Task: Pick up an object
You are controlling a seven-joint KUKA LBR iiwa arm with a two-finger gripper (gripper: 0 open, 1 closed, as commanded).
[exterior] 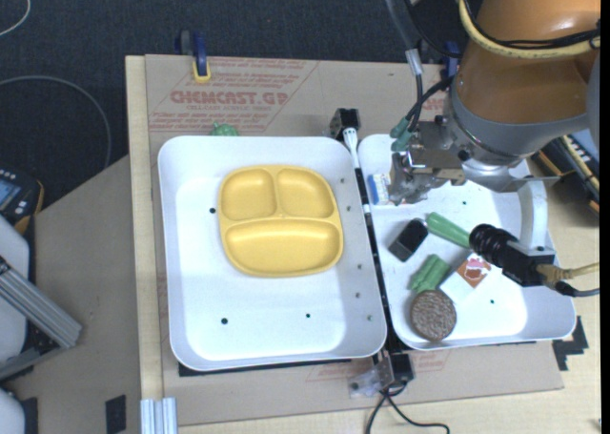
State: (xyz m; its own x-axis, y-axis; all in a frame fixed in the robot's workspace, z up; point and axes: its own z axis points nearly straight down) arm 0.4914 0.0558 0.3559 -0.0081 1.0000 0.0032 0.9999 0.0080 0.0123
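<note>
My gripper [407, 186] hangs over the far left part of the right bin [548, 322], its tip low near the bin floor. Nothing shows held in it. Just left of it, against the bin wall, lies a small white and blue item [377, 188]. Nearer the camera lie a black block [410, 238], a green cylinder [448, 229], a second green cylinder [429, 273], a round brown disc [433, 314] and a small red and white piece [474, 270]. The arm's orange band and grey wrist hide the back of this bin.
The left bin [191, 260] holds a yellow divided plate [280, 219]. A small green thing [224, 130] lies on the cardboard behind that bin. A blue and yellow clamp [198, 52] grips the board's far edge.
</note>
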